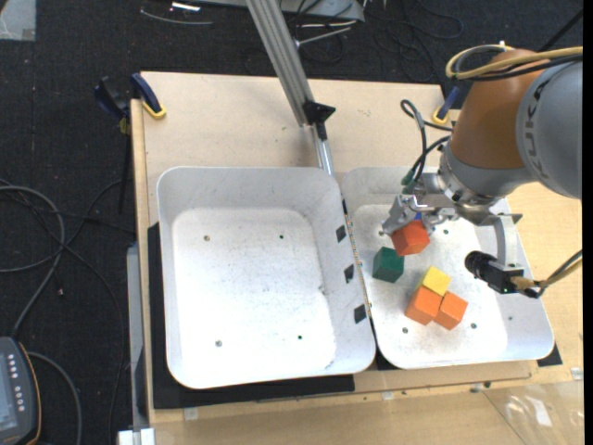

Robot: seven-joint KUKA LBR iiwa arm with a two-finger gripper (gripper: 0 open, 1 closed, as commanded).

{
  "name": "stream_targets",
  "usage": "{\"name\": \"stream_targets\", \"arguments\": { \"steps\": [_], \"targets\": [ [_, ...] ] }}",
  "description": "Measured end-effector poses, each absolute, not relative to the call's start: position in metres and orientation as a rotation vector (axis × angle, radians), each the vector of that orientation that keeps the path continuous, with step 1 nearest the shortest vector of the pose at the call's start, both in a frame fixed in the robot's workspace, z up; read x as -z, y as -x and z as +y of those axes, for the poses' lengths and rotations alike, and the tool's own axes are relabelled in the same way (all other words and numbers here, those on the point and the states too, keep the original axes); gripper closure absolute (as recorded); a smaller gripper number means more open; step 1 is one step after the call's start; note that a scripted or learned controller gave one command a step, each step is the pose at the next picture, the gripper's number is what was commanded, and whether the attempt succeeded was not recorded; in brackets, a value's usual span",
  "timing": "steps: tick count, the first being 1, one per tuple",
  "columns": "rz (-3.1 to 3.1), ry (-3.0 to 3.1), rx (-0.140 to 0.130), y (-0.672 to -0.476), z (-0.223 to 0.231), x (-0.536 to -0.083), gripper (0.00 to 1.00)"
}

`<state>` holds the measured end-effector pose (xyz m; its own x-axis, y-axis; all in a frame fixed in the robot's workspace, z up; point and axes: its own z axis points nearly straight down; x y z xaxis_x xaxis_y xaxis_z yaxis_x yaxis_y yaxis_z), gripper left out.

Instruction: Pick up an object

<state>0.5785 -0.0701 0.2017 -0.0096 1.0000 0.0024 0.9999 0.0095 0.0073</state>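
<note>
In the right bin [519, 341] my gripper [411, 222] hangs from the grey and orange arm. It is shut on a red-orange block [410, 239], which sits tilted between the fingertips with its top edge hidden by them. A green block [388, 266] lies just below and to the left of it, close by but apart. Further toward the front lie a yellow block [435, 280] and two orange blocks [425, 304] [452, 311], all bunched together.
The left bin [185, 248] stands beside the right one, and their rims meet at a ridge [352, 276]. A black fitting on a cable [491, 271] hangs over the right bin's right side. A metal pole [287, 54] slants in from the back.
</note>
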Motion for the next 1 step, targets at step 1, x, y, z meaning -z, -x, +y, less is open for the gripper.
{"name": "stream_targets", "arguments": {
  "steps": [1],
  "targets": [
    [2.236, -2.212, 0.000, -0.5662, 0.0029, -0.1959, 1.00]
  ]
}}
